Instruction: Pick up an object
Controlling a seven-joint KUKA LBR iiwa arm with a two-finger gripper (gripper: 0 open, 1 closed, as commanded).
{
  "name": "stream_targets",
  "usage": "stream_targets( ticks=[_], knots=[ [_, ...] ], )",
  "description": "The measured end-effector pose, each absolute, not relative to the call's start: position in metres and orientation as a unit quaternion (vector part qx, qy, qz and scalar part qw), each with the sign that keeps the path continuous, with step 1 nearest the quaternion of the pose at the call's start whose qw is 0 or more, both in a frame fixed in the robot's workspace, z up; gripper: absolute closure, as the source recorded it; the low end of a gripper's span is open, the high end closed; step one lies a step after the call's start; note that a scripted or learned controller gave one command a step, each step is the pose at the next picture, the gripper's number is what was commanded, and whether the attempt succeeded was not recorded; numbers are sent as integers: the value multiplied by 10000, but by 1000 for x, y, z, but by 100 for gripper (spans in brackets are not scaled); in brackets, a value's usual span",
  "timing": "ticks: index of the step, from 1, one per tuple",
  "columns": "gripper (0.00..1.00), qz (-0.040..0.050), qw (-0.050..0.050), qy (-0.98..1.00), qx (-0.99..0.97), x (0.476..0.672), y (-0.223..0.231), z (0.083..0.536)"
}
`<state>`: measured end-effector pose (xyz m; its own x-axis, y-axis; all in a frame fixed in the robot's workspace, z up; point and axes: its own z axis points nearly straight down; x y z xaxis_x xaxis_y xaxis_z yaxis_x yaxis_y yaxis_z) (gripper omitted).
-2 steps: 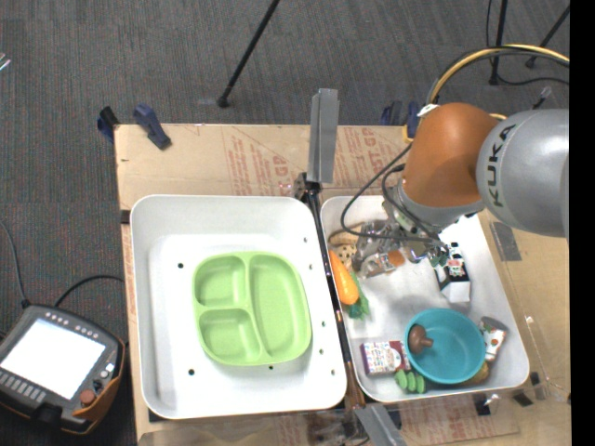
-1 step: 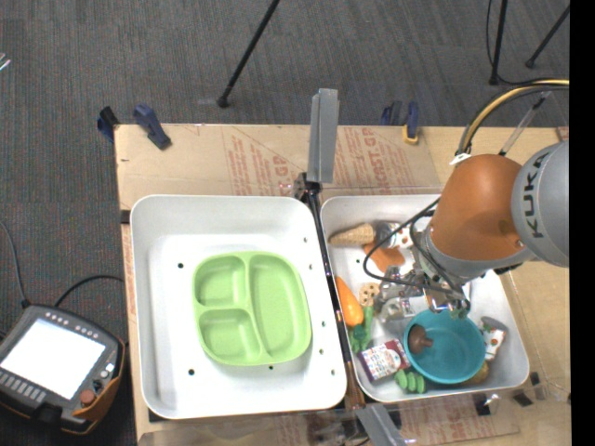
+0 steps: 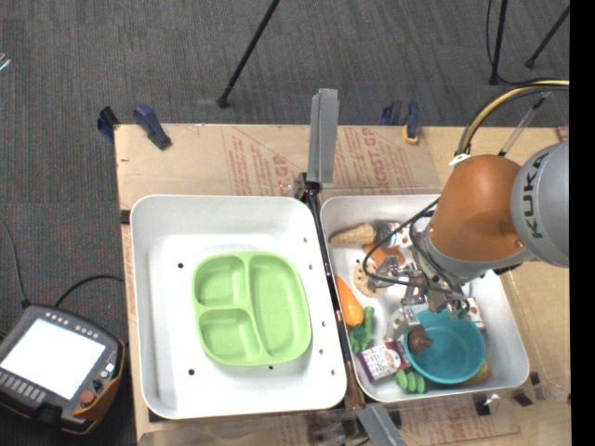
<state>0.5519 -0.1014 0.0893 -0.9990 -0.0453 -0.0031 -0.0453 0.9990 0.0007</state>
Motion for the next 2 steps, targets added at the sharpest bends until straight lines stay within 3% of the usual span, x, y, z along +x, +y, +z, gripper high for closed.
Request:
stream_targets(
  ticks=[1,2],
  knots=[
    [0,3,14,10000,-54,627,-109,90],
    [0,1,21,10000,-54,577,-132,90]
  ],
)
